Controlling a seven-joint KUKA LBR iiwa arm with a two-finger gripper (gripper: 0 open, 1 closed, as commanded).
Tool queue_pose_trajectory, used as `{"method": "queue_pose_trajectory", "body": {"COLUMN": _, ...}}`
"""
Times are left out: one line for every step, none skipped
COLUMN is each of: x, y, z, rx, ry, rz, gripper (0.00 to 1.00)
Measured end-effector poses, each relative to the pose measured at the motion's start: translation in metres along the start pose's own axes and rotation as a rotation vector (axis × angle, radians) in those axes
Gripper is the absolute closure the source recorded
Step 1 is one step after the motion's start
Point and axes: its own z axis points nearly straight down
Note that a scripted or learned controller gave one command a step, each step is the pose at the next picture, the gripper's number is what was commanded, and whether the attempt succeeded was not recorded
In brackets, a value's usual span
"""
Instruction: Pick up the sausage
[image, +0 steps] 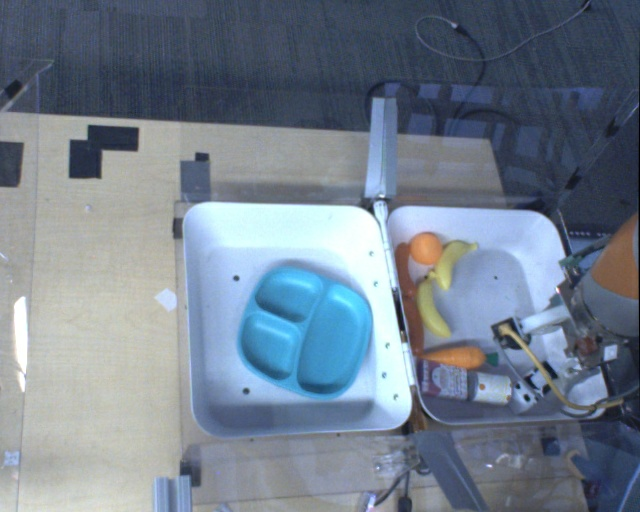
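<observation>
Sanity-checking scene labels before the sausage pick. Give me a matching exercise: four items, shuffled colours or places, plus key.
Items:
1. sausage
2. banana
3. carrot
4. divided plate

Descriptions:
A. blue, in the left bin
B. yellow, curved, middle of the right bin
C. reddish-brown, along the right bin's left wall
D. orange, lying just above the bottle

Pairs: 1-C, 2-B, 3-D, 4-A

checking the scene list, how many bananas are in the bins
2, both in the right bin: one banana beside the orange, the other banana just below it, above the carrot.
</observation>
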Motion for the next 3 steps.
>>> {"method": "queue_pose_trajectory", "body": {"x": 0.003, "y": 0.001, "z": -0.014, "rx": -0.006, "ry": 0.006, "rz": -0.012, "gripper": 1.00}}
{"method": "queue_pose_trajectory", "body": {"x": -0.003, "y": -0.001, "z": -0.059, "rx": 0.008, "ry": -0.012, "rz": -0.380, "gripper": 1.00}}
{"method": "queue_pose_trajectory", "body": {"x": -0.006, "y": 0.010, "z": -0.047, "rx": 0.011, "ry": -0.009, "rz": -0.975, "gripper": 1.00}}
